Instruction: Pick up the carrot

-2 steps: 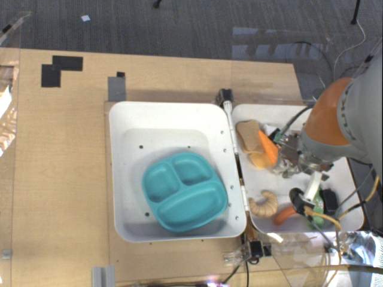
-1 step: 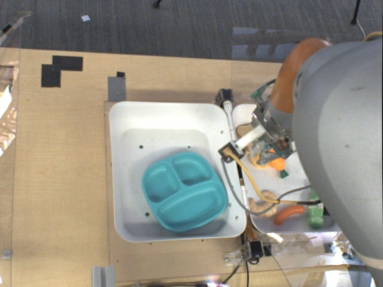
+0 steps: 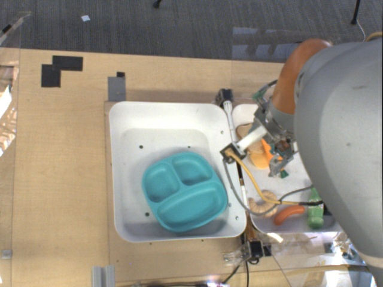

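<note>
grey arm [image 3: 341,136] with orange band bulks over right-hand shallow white bin [image 3: 299,229], nearest the lens. hand [image 3: 276,154] hangs low in that bin, above a pale orange lump [image 3: 261,159]; cannot tell how far open, nothing seen gripped. slim orange-red carrot [image 3: 289,213] lies apart, nearer the bin's front, beside a green block [image 3: 315,216]. teal divided plastic plate [image 3: 184,190] sits in left white bin [image 3: 128,160]. likely misaimed.
</note>
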{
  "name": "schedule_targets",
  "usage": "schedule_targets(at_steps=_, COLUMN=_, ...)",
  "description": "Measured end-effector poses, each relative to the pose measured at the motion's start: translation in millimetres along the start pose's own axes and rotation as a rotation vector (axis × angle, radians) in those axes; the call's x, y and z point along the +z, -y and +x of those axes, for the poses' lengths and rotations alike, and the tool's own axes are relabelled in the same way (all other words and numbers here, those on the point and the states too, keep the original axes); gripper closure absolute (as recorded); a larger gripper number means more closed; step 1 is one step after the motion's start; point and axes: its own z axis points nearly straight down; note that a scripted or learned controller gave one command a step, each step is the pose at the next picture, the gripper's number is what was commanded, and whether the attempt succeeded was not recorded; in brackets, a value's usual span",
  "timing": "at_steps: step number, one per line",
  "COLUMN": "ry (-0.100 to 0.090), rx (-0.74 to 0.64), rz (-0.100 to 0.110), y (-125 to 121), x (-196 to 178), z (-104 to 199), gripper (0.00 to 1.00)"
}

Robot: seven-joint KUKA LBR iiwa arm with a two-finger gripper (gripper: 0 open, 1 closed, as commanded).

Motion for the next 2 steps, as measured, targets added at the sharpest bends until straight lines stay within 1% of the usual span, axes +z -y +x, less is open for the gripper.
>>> schedule_targets(at_steps=1, ry=0.001, rx=-0.048, rz=-0.001, y=-15.7, x=0.2, z=-43.4, gripper=0.0)
schedule_targets(at_steps=2, ry=0.001, rx=-0.053, rz=0.0, y=-13.9, x=0.5, z=-41.9, gripper=0.0)
